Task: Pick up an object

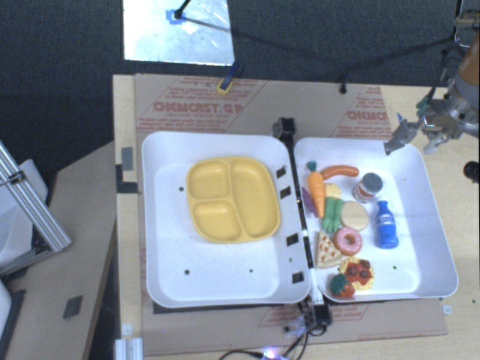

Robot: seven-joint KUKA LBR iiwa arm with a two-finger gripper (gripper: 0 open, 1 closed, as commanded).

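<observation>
Grey gripper (415, 135) spread, holding nothing, at upper right above right bin (431, 201); toy food mid-right; yellow plate (232, 199) in left bin (165, 223).

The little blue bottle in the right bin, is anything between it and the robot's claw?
Nothing visible blocks it. The gripper hangs over the right white bin's far right corner, and the small blue plastic bottle lies below it with bare bin floor between. The silver can sits just left of that path.

High slanted view over both bins (172, 145)
</observation>
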